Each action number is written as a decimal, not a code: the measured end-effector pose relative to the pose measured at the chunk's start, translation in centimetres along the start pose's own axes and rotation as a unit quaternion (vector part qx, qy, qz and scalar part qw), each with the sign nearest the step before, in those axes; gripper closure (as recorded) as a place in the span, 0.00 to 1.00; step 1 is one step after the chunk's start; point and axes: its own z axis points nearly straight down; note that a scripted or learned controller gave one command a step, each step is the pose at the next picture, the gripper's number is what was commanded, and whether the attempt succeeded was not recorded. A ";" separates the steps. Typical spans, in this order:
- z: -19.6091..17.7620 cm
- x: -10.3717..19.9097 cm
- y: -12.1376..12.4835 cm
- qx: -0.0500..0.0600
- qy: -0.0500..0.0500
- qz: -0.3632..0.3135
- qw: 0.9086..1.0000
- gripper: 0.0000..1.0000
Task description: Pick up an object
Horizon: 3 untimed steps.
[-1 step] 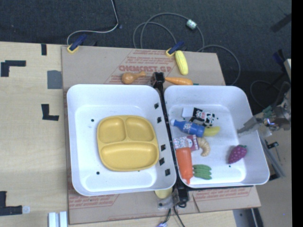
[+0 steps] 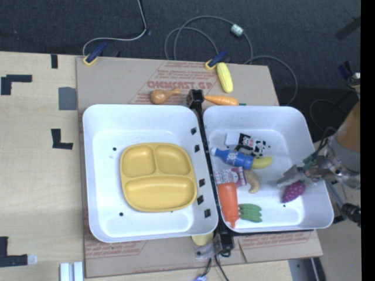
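Jaws [image 2: 299, 173] spread wide — just above purple grapes [image 2: 293, 191], gripping nothing

Dark carpet floor [image 2: 47, 10] with looping cables [image 2: 193, 31], behind a pale wooden bench [image 2: 35, 180].

In the right bin [image 2: 293, 117], things crowd the left half: a blue bottle [image 2: 232, 157], a black-and-white toy [image 2: 253, 143], a carrot [image 2: 228, 200] and a green piece [image 2: 250, 212] leave little gap between them. The gripper [image 2: 299, 171] sits at the right wall beside purple grapes [image 2: 293, 191]; bare floor lies along the back. In the left bin [image 2: 94, 157], a yellow divided plate [image 2: 157, 176] takes the middle, with open margins around it.
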 end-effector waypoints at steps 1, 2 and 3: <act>4.6 0.6 0.3 -0.006 -0.003 0.000 1.000 0.00; 6.8 6.7 6.9 -0.007 -0.002 -0.001 1.000 0.00; 7.3 7.4 9.5 0.017 -0.005 0.002 1.000 0.00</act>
